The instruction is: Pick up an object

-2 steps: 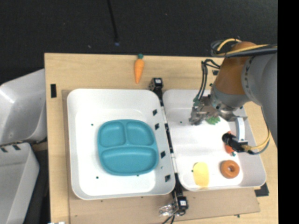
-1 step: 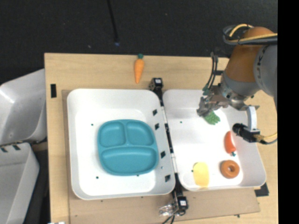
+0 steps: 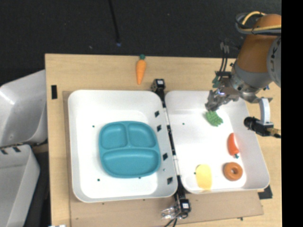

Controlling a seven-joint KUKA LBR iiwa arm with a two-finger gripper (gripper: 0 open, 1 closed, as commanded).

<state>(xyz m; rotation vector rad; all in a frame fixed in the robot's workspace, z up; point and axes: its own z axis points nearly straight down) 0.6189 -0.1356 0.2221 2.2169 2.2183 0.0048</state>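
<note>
The grey arm with its orange band (image 3: 258,44) reaches in over the far part of the right bin (image 3: 189,126), and the end effector (image 3: 215,100) hangs low above the white floor there. Whether it is released or clenched cannot be told at this size and angle.

Just below the end effector, toward the near side, a small green leafy toy (image 3: 214,118) lies on the bin floor; whether the two touch cannot be told. Farther toward the near side and a little to the right lies a red-orange oblong piece (image 3: 232,144). Beyond that, near the bin's near right corner, sits a brown ring-shaped doughnut (image 3: 232,171), and beside it, almost straight down from the end effector, a yellow rounded piece (image 3: 203,176).

Well to the left of the end effector, the left bin (image 3: 80,126) holds a blue divided plate (image 3: 129,148) with three compartments. On the bare table (image 3: 189,72), left of the end effector and outside both bins, lies an orange carrot (image 3: 140,70) with its green top pointing away from the bins.
</note>
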